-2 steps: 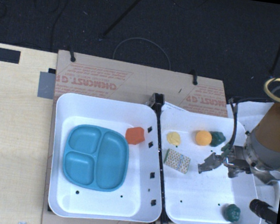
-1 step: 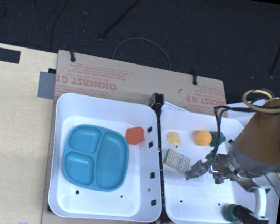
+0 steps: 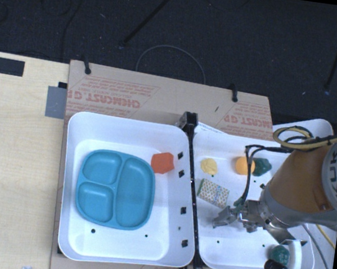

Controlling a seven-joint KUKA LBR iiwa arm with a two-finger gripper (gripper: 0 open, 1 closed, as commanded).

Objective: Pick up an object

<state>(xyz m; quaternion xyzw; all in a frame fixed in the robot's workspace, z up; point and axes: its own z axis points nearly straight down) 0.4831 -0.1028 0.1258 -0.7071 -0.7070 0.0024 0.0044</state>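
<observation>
Two white bins sit side by side on a tabletop (image 3: 6,169). The left bin (image 3: 81,130) holds a blue divided plate (image 3: 115,188) and an orange block (image 3: 162,162). In the right bin (image 3: 212,259), the end effector (image 3: 226,218) hangs low beside a patterned card (image 3: 213,192); its grip cannot be told. A yellow lump (image 3: 209,165) and an orange ball (image 3: 241,165) lie farther back.

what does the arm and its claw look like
A thick arm with an orange band and a grey segment bearing dark lettering at the frame's right edge. Black and yellow cables loop over it. Its claw is small, grey metal, with thin fingers.
</observation>
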